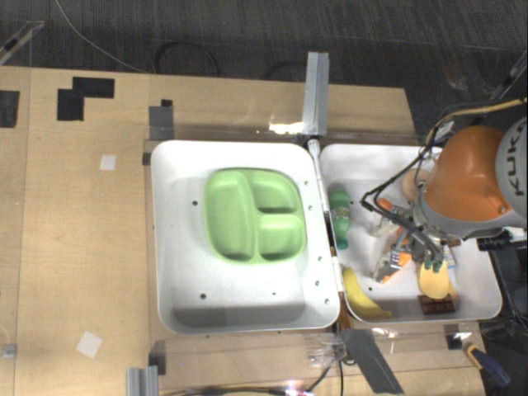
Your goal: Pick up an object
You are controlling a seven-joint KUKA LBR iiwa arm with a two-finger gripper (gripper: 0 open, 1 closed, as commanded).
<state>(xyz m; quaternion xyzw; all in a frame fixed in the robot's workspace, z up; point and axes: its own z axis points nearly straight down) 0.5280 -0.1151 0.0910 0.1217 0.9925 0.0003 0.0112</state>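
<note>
Seemingly mid-reach: tool [410, 252] hung low in the right bin [487, 304], near its front edge, over small clutter beside a yellow fruit [435, 280]. Grip state: cannot tell. Next move probably calls for a clean descent onto one item.

The light wooden bench [74, 246] bears two shallow white bins side by side: the right bin [492, 302] lies beneath the gripper [410, 254], the left bin [177, 287] sits just beside it, farther from the gripper.
</note>
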